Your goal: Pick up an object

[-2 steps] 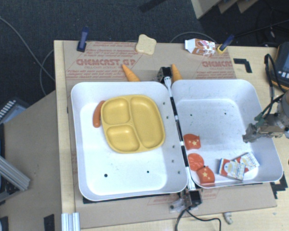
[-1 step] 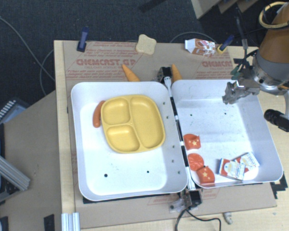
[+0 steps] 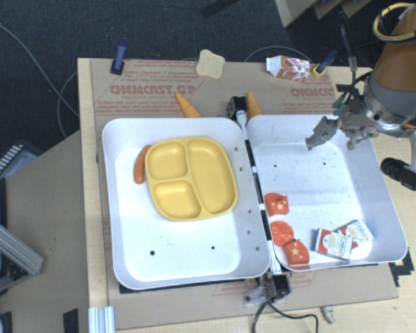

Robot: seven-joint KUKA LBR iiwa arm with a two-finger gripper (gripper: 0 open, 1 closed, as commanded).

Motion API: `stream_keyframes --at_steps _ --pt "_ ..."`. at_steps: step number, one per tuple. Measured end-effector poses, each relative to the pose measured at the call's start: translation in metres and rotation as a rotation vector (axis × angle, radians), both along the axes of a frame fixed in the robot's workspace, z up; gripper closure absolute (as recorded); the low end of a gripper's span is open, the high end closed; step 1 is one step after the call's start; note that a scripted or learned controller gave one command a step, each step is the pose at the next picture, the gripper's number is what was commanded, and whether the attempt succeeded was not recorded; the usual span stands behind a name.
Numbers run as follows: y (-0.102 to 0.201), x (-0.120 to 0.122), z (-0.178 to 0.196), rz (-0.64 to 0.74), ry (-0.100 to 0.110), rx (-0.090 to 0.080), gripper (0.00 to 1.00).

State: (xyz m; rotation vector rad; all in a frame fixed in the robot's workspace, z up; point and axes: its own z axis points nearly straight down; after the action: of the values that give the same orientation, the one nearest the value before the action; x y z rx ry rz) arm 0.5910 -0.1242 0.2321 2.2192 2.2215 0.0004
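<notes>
My gripper (image 3: 335, 135) hangs over the back of the right bin (image 3: 381, 186), with its fingers spread and nothing between them. Far below it, along the bin's front left, lie three red pieces: one (image 3: 276, 204), another (image 3: 282, 231) and a third (image 3: 297, 253). A red and white packet (image 3: 341, 240) lies at the front right of the same bin. The left bin (image 3: 125, 241) holds a yellow sectioned tray (image 3: 191, 177) with an orange sausage (image 3: 139, 165) beside its left edge.
Behind the bins on the bench lie a slice of bread (image 3: 210, 63), a carrot (image 3: 188, 105), a small carton (image 3: 288, 67) and a blue clip (image 3: 118, 56). A black clamp (image 3: 237, 107) sits where the bins meet.
</notes>
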Motion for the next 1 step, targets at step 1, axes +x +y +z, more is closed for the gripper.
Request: stream_keyframes --at_steps 1 --pt "0.0219 0.0546 -0.1167 0.000 0.005 0.002 0.00"
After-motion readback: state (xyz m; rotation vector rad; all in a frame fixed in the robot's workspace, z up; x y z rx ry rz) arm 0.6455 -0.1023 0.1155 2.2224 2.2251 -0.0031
